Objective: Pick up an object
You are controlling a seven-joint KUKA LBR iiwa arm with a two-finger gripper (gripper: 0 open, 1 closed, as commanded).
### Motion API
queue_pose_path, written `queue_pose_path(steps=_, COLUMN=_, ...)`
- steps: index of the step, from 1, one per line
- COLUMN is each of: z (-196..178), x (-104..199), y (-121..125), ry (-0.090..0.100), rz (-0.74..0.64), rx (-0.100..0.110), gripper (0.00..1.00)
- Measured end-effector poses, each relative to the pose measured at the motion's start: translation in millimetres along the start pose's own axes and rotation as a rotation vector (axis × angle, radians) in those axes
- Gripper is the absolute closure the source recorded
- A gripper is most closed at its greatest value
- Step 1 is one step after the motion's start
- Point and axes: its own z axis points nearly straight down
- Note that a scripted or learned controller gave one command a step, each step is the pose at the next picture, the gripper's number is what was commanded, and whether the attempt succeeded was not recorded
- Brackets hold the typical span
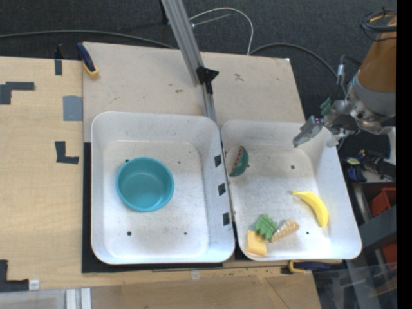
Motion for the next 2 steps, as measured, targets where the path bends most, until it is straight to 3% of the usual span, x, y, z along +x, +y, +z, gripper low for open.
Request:
queue_pose_path(steps=1, z=0.0, x=0.0, y=0.0, ry=0.000, rz=0.000, rx=0.000, gripper=0.00)
queue_pose_path(steps=2, z=61.9, x=-6.0, y=-4.1, ry=0.000, rz=0.002, rx=0.007, gripper=0.00)
